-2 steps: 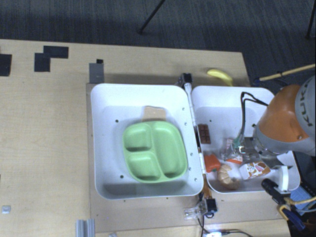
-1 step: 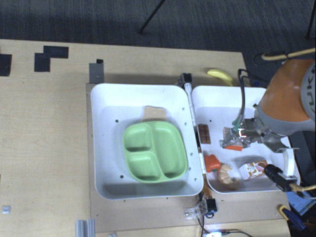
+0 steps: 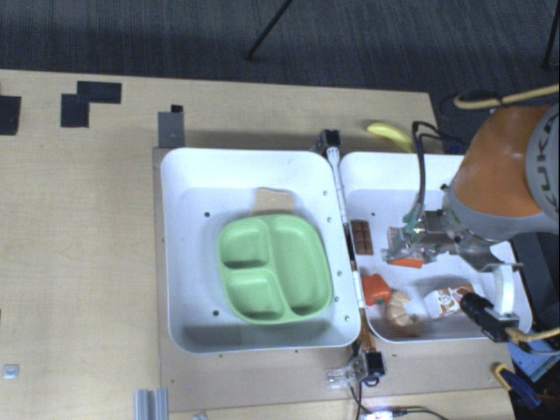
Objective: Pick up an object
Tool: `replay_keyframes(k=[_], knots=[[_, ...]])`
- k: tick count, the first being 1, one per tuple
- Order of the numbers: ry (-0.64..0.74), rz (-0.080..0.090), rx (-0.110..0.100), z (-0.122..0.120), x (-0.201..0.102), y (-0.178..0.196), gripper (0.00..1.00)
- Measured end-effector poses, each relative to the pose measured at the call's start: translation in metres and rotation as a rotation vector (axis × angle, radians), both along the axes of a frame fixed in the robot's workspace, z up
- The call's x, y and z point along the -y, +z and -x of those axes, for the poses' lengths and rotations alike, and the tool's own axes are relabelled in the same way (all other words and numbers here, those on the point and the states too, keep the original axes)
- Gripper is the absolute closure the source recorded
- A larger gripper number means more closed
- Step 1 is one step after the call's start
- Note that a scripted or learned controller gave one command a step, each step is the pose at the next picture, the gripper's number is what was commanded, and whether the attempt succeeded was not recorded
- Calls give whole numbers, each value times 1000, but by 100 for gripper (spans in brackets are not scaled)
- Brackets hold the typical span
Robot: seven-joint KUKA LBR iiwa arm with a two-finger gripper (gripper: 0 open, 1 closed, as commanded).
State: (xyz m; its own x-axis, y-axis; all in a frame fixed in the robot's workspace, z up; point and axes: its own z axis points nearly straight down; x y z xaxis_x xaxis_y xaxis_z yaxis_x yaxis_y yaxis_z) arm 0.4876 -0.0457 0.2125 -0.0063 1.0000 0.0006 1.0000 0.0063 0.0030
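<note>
A pale wooden bench stands on dark grey carpet and bears two shallow white bins side by side.

Camera view: the left bin holds a green divided plate, lying flat at its centre with three compartments. A tan flat piece lies just beyond the plate's far edge, partly covered by it.

The right bin holds several small things along its near and left parts. A brown bar lies against the left wall. An orange block lies near the left wall, further toward the camera. Just beside it, at the near wall, sits a round tan and white lump. To the right of that lies a small white bottle with a brown label, on its side.

The grey arm with its orange band reaches over the right bin from the right. The gripper hangs low over the bin's middle, its metal parts and a red piece crowded together. Whether it is clenched or released cannot be told, and nothing can be seen grasped in it. The orange block lies near it on its left, toward the camera; the lump and the bottle lie just past it toward the near wall, apart from it.

A yellow object lies on the bench beyond the right bin.
</note>
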Motion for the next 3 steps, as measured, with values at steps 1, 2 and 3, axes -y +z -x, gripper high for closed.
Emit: replay_keyframes(k=[1,2,3], knots=[[6,0,4,-2,0,11,100],[12,-1,7,-3,-1,21,100],[18,-1,10,-4,-2,31,100]])
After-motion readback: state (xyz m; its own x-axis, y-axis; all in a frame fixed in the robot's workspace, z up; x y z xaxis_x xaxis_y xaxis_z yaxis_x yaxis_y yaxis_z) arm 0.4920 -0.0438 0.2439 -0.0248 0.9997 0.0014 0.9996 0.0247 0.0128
